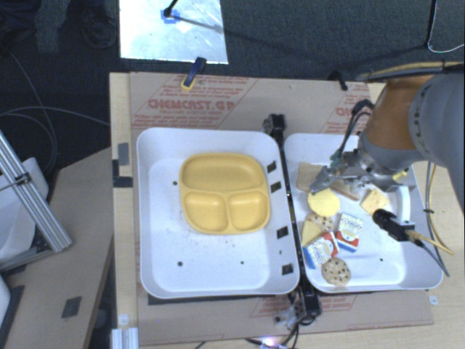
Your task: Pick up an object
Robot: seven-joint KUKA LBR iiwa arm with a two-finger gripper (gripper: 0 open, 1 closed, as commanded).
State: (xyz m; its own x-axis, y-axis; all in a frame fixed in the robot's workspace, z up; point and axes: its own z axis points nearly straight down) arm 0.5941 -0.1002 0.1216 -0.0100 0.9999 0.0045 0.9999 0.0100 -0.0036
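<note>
- The arm (407, 122) comes in from the right and bends down over the right bin (418, 271)
- The gripper (330, 182) is low above the upper left part of that bin, just over a round yellow disc (324, 203)
- It cannot be told if the gripper is clenched or released, and nothing is clearly seen in it
- The yellow disc is flat, round and plain, of pale yellow colour, and it lies near the left wall of the right bin
- Just below it lies a yellow wedge (312, 230) like a piece of cheese, touching or almost touching the disc
- A round cookie (336, 270) with dark chips lies near the front of the bin
- Between them are small packets (350, 231) in white, red and blue
- A tan flat piece (308, 175) lies at the upper left of the bin, beside the gripper
- The left bin (156, 267) holds a yellow divided tray (224, 193) with three compartments, in its middle
</note>
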